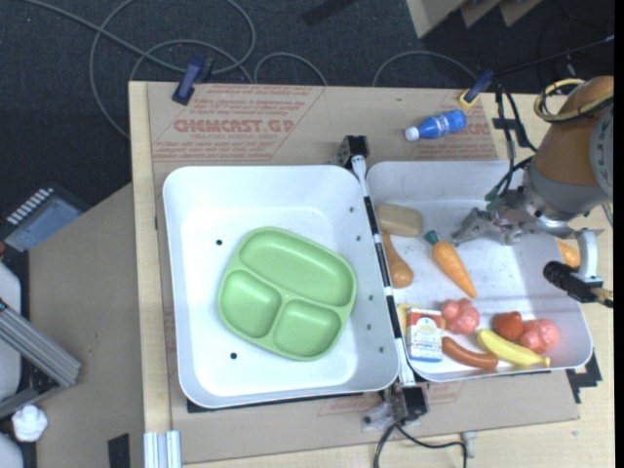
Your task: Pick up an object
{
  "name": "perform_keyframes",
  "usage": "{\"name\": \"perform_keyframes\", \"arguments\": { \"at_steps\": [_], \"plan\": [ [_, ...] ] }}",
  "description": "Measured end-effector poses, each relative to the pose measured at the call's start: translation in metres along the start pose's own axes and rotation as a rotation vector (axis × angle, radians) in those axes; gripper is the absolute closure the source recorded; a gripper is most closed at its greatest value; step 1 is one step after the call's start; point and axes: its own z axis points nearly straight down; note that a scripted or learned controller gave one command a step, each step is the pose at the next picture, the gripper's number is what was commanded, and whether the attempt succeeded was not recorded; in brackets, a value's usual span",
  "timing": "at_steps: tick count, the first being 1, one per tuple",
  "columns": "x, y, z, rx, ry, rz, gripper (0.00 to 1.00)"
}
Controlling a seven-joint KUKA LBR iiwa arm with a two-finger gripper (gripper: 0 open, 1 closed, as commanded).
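My gripper [486, 232] hangs low over the back of the right bin [458, 178], open, with nothing between its fingers. One fingertip [460, 233] is just right of the top of an orange carrot [454, 267], which lies slanted in the bin's middle. A tan bread piece [400, 219] lies to the left of the gripper. Along the front of the bin are a pink fruit [460, 315], a red tomato [507, 324], a yellow banana [509, 349], a red sausage [468, 352], a pink peach [540, 335] and a small printed carton [425, 338].
The left bin [195, 261] holds a green divided plate [285, 292]. An orange oblong toy [397, 265] lies along the right bin's left wall and another orange piece [568, 253] sits at its right side. A blue and white bottle [436, 126] lies on the bench behind the bins.
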Motion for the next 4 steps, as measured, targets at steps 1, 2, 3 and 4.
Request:
{"name": "perform_keyframes", "arguments": {
  "at_steps": [1, 2, 3, 4],
  "plan": [
    [0.071, -0.014, -0.001, -0.001, 0.001, -0.001, 0.00],
    [0.077, -0.056, -0.001, 0.000, 0.000, 0.002, 0.00],
    [0.086, -0.093, 0.000, -0.001, -0.001, 0.002, 0.00],
    [-0.010, -0.092, -0.058, -0.005, -0.004, 0.003, 0.00]
  ]
}}
